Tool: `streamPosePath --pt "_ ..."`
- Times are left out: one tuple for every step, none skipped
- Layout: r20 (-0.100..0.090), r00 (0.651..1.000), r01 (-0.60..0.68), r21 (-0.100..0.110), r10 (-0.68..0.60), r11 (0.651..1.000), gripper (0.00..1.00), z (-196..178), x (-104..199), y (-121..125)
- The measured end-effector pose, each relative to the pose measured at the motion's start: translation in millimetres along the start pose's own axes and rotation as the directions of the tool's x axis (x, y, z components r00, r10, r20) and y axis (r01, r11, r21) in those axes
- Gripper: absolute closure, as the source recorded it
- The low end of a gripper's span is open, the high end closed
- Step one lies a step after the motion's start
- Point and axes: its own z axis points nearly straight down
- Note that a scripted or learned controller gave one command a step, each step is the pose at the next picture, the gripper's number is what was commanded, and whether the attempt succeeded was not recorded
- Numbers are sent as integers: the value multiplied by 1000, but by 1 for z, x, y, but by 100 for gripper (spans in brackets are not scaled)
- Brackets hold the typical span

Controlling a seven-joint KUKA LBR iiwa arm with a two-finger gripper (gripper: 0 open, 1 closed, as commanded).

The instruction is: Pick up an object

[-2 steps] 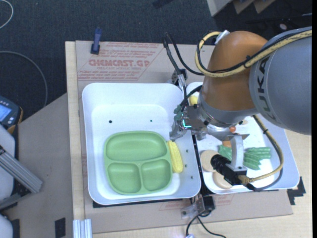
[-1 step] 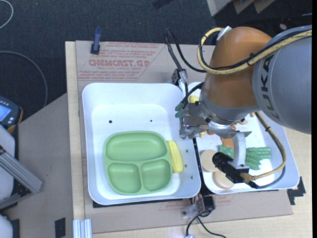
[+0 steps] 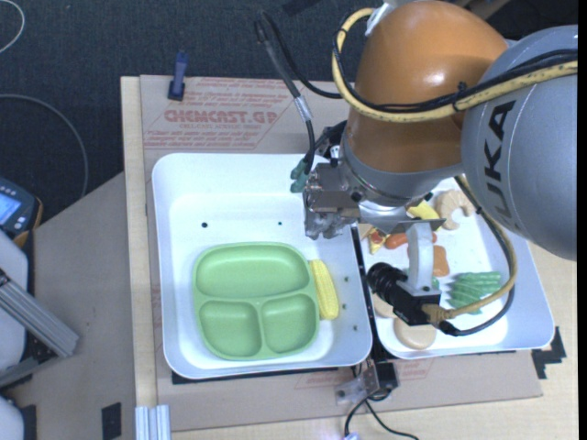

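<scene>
- Grey KUKA arm with orange dome band comes in from 3 o'clock and hangs over the seam between the two bins, blocking most of the right bin's upper half.
- Two-finger gripper: metal block shows at the left bin's 3 o'clock edge, pointing down; cannot tell its state, nothing seen held.
- Left shallow white plastic bin holds a pale green three-compartment plastic tray lying flat toward 6 o'clock.
- Yellow toy corn cob lies just beside the tray's 3 o'clock rim, touching or nearly so, between tray and bin wall. Likely the nearest pick candidate, sitting at 6 o'clock of the gripper.
- Judgement: tight gap to tray and wall could foul a finger on the way down.
- Right shallow white plastic bin carries the clutter of small toy food: green leafy-looking piece at 4 o'clock, orange carrot-like bits, a tan round disc at 6 o'clock, pale pieces near the arm.
- Black cable and connector droop across the right bin's items, in the way of any grab there.
- Brown cardboard sheet with red print lies under the bins at 12 o'clock; blue clip at its far edge.
</scene>
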Motion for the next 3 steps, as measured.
streamPosePath --pt "3 1000 -3 5 3 1000 100 -7 -3 0" --pt "8 1000 -14 24 13 1000 100 140 -36 -4" --pt "-1 1000 0 -1 0 1000 100 59 35 0"
